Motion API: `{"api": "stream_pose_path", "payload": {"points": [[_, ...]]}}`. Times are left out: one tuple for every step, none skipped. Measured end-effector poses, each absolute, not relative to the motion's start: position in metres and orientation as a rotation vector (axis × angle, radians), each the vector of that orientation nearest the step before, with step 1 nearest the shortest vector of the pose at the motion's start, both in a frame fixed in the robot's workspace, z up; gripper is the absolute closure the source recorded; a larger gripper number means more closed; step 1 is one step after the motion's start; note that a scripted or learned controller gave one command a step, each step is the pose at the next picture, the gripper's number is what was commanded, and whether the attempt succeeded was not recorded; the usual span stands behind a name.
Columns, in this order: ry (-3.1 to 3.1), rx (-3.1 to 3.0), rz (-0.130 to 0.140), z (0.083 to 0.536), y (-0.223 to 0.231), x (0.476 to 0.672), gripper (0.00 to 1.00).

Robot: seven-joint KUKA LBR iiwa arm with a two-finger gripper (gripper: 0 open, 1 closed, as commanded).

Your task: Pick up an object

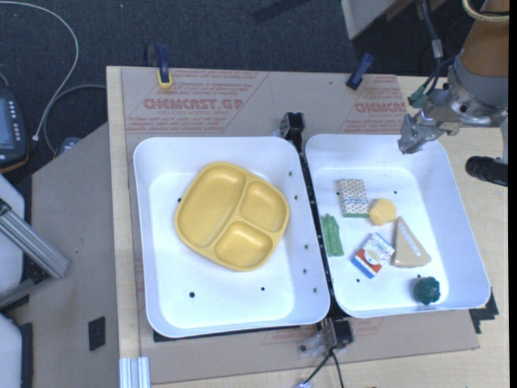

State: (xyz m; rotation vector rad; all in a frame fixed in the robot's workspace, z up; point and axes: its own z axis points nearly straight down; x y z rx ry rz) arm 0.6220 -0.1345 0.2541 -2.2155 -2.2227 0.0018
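Brown board (242, 95) printed "CHEMCAST GP", white bins (153, 217), yellow tray (232, 215)

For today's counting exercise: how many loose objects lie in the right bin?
6: patterned block, yellow lump, green stick, red-white-blue packet, tan wedge, dark green ball.

Yellow tray (232, 216), green strip (331, 234), teal ball (426, 289) (dark), checkered packet (351, 196), 2 white bins (153, 217).

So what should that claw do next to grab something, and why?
Probably swing in over the right bin and descend toward the yellow lump. The gripper hovers at that bin's far rim with nothing in it, and the lump is among the nearest items, with some bare floor around it.
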Motion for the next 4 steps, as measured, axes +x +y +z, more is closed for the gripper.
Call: {"api": "stream_pose_path", "payload": {"points": [[-2.224, -2.215, 0.001, 0.259, -0.08, 0.608, 1.0], [-2.224, -2.213, 0.002, 0.244, -0.029, 0.597, 1.0], [-2.224, -2.213, 0.002, 0.246, 0.022, 0.568, 1.0], [-2.225, -2.212, 0.001, 0.25, 0.073, 0.55, 1.0]]}}
